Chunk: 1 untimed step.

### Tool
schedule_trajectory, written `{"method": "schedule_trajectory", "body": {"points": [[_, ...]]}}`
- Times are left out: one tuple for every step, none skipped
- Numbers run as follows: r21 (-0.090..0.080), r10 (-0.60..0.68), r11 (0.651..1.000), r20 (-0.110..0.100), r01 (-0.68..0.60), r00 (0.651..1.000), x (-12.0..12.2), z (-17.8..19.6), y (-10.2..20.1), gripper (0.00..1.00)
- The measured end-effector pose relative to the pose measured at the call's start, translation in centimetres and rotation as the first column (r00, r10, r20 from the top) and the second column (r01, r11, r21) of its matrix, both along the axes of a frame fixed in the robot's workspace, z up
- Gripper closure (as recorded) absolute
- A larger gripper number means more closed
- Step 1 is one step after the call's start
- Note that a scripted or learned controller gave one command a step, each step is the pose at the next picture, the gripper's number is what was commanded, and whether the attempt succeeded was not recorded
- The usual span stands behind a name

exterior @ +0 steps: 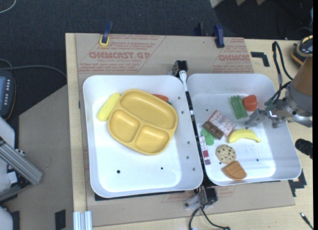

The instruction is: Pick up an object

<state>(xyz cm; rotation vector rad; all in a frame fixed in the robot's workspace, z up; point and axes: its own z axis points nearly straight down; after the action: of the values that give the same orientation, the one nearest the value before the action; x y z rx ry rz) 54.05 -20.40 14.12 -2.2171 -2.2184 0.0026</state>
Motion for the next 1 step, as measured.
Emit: {"method": "schedule_trajectory", "body": {"points": [[-0.001,-0.002,1.000,0.017,0.002,1.000,0.52,-4.62,0.14,0.00]]}}
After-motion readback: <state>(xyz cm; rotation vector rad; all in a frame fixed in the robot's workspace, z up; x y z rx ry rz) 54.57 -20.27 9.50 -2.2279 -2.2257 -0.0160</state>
